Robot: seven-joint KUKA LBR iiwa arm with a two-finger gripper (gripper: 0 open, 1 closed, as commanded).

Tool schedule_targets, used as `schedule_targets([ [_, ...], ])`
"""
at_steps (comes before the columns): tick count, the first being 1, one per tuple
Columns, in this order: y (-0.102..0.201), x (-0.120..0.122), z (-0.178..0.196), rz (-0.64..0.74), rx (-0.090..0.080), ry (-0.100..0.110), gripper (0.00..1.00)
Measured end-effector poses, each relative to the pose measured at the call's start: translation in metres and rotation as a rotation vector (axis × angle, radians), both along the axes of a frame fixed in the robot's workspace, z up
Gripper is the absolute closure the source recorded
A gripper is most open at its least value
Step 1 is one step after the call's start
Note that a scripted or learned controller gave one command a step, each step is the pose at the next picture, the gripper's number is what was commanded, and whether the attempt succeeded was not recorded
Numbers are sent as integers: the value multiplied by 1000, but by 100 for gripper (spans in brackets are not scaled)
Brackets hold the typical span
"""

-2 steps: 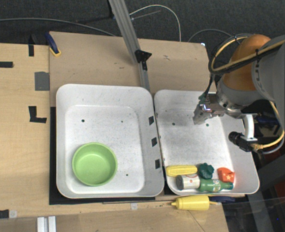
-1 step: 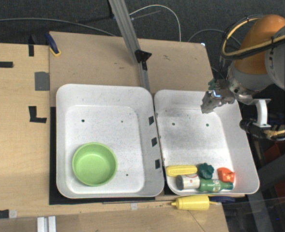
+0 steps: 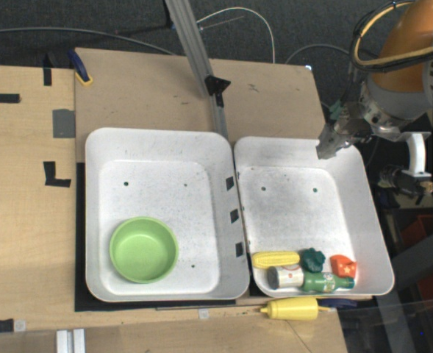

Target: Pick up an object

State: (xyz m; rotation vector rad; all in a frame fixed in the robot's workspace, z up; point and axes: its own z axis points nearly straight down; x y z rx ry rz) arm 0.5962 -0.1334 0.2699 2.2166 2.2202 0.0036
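Though not yet picked up, lay bunched in the near right corner of the right bin [image 3: 348,169]: corn [image 3: 276,259], a white can [image 3: 284,277], a green bottle [image 3: 326,283], a dark green lump [image 3: 312,257] and an orange piece [image 3: 343,266]. Looked small and mixed in shape. Appeared yellow and lengthwise along the top for the corn, with can and bottle on their sides just below it, hard by the near wall. Touched or nearly touched one another, so judged awkward to single out; too small to name the lump and the orange piece more closely.

Just outside that corner, on the bench, found a yellow bottle [image 3: 293,309] on its side, past the near rim. Across in the left bin [image 3: 157,142], saw a green bowl [image 3: 143,249] upright in the near left part.

At the far right corner of the right bin, found the gripper [image 3: 328,149] hanging above the rim, well apart from the cluster. Could not tell how far open; saw nothing carried at its tip.

Judged the task barely begun: travel across to the cluster, descent, closing and lifting all left to do.
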Motion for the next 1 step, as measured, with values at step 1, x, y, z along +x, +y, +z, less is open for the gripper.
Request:
schedule_targets([
  [1, 49, 11, -17, 4, 2, 7, 100],
])
